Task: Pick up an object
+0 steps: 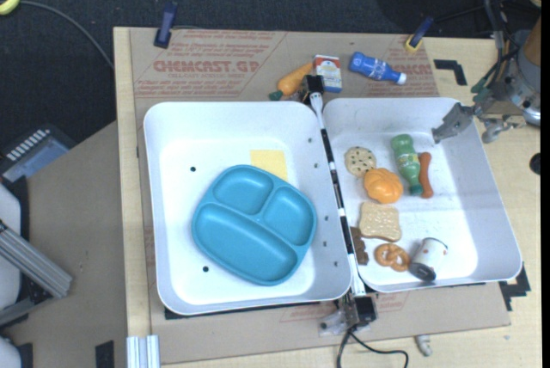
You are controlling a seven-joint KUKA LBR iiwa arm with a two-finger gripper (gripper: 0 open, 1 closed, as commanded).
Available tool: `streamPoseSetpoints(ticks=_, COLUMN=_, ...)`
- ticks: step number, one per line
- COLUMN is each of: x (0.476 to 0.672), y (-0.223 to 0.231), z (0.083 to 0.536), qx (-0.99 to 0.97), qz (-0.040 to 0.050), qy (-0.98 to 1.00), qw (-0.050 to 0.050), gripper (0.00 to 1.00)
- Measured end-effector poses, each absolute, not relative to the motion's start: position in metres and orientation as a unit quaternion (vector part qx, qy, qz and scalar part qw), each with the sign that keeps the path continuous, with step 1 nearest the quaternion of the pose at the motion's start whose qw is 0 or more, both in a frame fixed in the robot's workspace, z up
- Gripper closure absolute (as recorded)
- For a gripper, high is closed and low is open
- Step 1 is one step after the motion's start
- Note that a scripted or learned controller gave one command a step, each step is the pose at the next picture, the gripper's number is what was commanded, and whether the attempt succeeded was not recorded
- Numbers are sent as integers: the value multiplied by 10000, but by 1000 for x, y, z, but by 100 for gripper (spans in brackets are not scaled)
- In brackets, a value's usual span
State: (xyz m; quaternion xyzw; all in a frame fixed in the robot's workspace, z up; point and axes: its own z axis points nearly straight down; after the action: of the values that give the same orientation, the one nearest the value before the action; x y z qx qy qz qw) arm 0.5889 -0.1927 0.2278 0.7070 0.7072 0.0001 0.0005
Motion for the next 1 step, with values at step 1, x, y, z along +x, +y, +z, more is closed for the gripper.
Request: streamPoseSetpoints(ticks=1, x=597, y=-178, z=84, qx=7067, qz=1, qy=7075, qw=1, gripper=0)
